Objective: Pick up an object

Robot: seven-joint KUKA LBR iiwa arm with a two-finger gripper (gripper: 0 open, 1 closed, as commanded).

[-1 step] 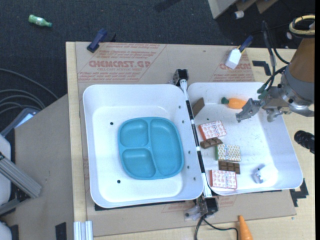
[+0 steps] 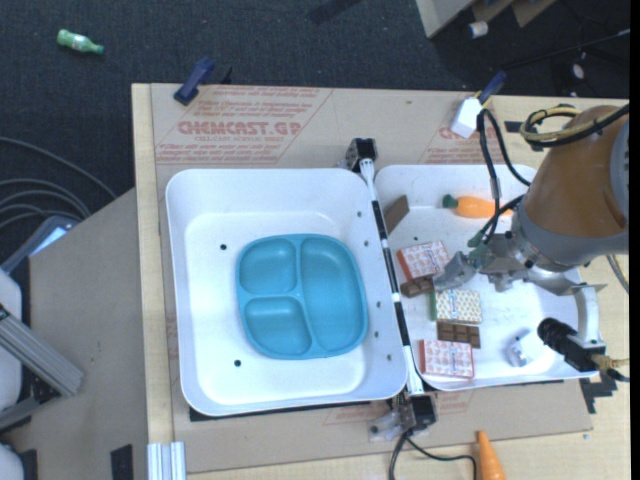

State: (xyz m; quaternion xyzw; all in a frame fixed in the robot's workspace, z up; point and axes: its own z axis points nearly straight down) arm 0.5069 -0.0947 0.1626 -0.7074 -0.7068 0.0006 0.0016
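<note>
So far nothing is lifted, as far as this view shows. The arm (image 2: 580, 183) reaches in from the right and hangs low over the right bin (image 2: 425, 180), with the gripper (image 2: 468, 265) down among the small things there. I cannot tell how the tool is set, wide, narrow or closed on something, because the grey wrist and dark cables cover most of it. I see no object clear of the bin floor.

The candidates for picking all lie in the right bin: 3 small patterned packets, one (image 2: 422, 259) just left of the gripper, one (image 2: 458, 305) just below it and one (image 2: 446, 359) near the bin's front edge. An orange carrot-like toy (image 2: 473, 206) sits near the back wall, and a brown block (image 2: 396, 211) lies close to the divider. A small shiny piece (image 2: 517, 350) lies toward the front right. The left bin (image 2: 200, 203) bears a blue sectioned plate (image 2: 300, 296).

By my reading, the task is at the reach stage: the grasp and the lift are both left to do.

Hard to make out: the part of the right bin under the arm, and whether the gripper touches the nearest packet or just hovers beside it. The dark bits by the packets are too blurred to name.
</note>
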